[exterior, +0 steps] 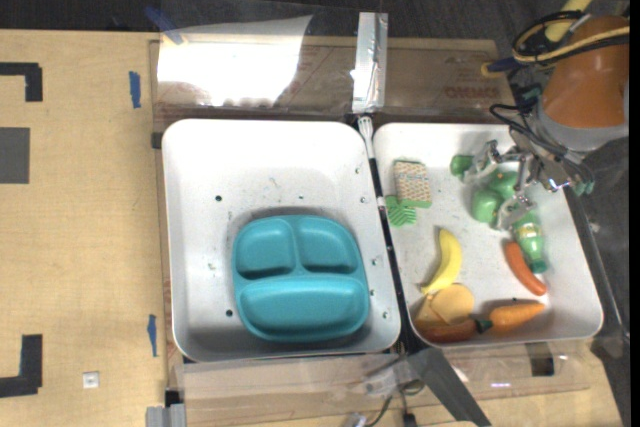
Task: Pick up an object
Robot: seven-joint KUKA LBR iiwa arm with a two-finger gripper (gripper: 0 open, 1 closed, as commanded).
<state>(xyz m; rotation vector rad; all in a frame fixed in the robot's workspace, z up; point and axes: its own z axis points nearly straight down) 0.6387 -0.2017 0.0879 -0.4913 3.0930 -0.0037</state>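
Two shallow white bins are sitting side by side on the bench you are viewing from above. The left bin [190, 215] is holding a teal divided tray [298, 277], lying flat toward the bin's near side. The right bin [585, 285] is holding the pickable objects. Working rightward, you are seeing a small green ridged piece [401, 212] at the bin's left wall, with a tan waffle-textured block [412, 181] just behind it. A yellow banana [446, 260] is lying near the middle, and an orange rounded item [450, 305] is touching its lower end. An orange carrot [516, 315] is resting along the near wall, with a red pepper-like piece [526, 271] just above it. Green toy vegetables [487, 203] are clustered at the far right. The gripper [512, 187] is hovering over, or among, that green cluster, below the arm's orange band [588, 95]. You cannot tell whether it is gripping anything, since clutter is obscuring it.
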